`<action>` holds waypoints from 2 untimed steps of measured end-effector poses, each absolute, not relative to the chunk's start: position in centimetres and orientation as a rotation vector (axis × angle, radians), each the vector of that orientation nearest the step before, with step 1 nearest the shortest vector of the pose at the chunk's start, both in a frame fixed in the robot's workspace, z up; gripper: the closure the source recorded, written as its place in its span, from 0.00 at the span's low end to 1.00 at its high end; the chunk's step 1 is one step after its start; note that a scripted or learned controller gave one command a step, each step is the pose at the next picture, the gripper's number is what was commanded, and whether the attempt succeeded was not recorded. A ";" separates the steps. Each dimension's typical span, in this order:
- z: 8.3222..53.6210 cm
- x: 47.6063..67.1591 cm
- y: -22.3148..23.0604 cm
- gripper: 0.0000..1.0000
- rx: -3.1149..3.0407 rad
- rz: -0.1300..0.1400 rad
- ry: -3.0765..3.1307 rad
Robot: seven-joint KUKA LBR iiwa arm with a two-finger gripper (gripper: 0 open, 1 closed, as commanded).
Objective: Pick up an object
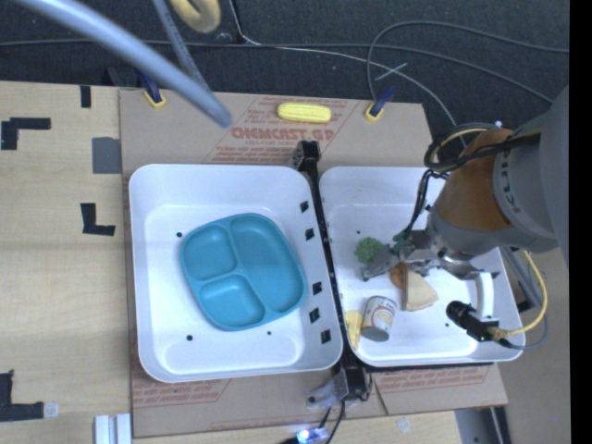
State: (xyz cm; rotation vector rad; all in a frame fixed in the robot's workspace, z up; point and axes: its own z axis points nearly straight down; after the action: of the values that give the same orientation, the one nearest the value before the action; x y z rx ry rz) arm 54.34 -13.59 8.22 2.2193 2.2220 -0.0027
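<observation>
My gripper (pixel 396 265) is low in the right bin (pixel 370 188), reaching in from the right beneath the arm's orange band. Its tip sits among a cluster of small items: a green broccoli-like piece (pixel 368 247) just to its left and a tan wedge-shaped piece (pixel 419 293) just below it. A small tin can (pixel 377 316) lies on its side nearer the bin's front, beside a yellow item (pixel 352 323) at the bin's left wall. The arm hides the fingers' stance.
The left bin (pixel 153 202) holds a blue divided plate (pixel 242 269). A yellow corn-like object (pixel 303 113) lies on the cardboard behind the bins. Cables run across the back and along the arm's right side.
</observation>
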 end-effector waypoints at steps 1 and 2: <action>9.6 54.5 -13.6 1.00 2.217 0.000 2.220; 15.9 54.5 -13.9 1.00 2.218 0.004 2.220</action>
State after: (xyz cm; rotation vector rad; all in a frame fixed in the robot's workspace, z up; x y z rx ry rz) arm 54.45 -13.88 15.88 2.2175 2.2197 0.0038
